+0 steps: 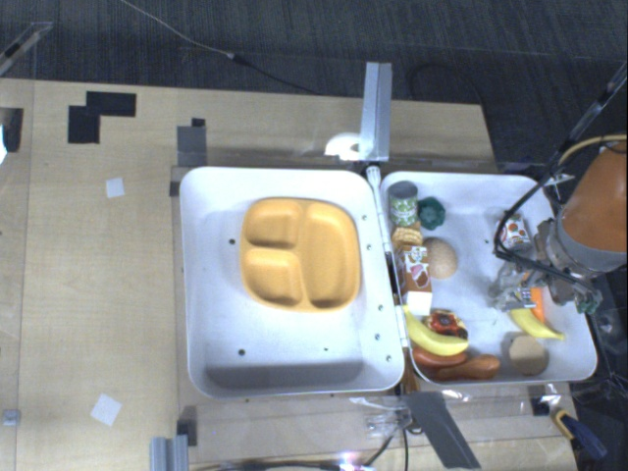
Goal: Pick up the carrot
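Observation:
The carrot (538,300) shows as a small orange sliver in the right part of the right bin (471,196), just above a small yellow banana (536,324). My gripper (518,288) hangs low over that spot, right against the carrot's left side. The wrist and its cables cover most of the carrot. The arm's orange band (599,204) sits above and to the right.
The right bin also holds a can (402,200), a green piece (430,211), a beige bun (442,259), snack packets (416,263), a larger banana (432,336), a sausage (459,367) and a round beige item (527,353). A yellow divided tray (299,253) lies in the left bin (211,283).

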Available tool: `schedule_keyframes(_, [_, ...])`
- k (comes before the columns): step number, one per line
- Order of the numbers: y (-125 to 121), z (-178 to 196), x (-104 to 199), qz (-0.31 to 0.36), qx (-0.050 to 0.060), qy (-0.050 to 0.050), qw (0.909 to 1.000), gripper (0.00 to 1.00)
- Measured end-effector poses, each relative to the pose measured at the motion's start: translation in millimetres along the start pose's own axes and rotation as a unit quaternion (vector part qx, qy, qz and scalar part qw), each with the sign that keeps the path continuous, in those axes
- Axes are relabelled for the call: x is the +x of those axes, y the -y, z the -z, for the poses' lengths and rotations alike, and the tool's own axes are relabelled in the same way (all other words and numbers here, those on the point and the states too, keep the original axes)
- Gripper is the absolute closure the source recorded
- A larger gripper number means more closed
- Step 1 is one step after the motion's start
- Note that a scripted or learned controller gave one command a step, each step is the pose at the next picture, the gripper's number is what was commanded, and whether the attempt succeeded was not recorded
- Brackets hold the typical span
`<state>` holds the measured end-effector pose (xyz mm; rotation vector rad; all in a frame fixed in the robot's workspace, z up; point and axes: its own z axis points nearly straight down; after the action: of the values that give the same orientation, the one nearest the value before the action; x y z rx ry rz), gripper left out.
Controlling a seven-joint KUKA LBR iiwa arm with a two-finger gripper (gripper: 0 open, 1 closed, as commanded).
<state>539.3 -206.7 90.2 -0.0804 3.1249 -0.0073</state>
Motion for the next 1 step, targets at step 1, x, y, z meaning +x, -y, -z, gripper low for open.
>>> schedule_keyframes(1, [-2.3, 1.3, 44.1, 0.090, 0.001, 0.003, 0.9960, 1.00])
